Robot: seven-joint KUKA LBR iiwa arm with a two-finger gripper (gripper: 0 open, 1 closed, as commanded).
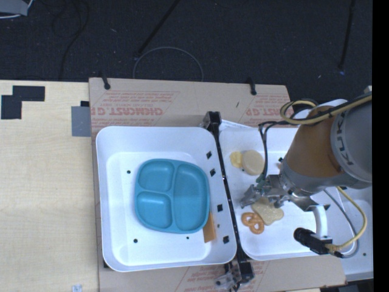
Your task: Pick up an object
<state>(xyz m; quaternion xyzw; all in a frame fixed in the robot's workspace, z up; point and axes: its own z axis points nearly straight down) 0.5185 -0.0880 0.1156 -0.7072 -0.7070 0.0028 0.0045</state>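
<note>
Left bin (115, 163) holds blue tray (171, 195); right bin (276, 257) — gripper (260, 194) low over pretzel (253, 222) and pale pieces (248, 160).

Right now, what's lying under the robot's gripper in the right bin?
Under the gripper lie a pale flat food piece and an orange pretzel; the grey-and-orange arm covers the bin floor behind.

Both white bins (109, 163) look like smooth moulded plastic with a soft sheen. The blue divided plate (171, 194), well away from the fingers (258, 194) in the other bin, is glossy plastic too. Beneath the bins lies matt brown printed cardboard (182, 105) on a pale, wood-like surface (42, 187). Just beside the fingers sit a matt, pale round piece (251, 161), a dull beige flat piece (268, 213) and a shinier orange-brown pretzel shape (253, 222). The fingers look like dull grey metal.
</note>
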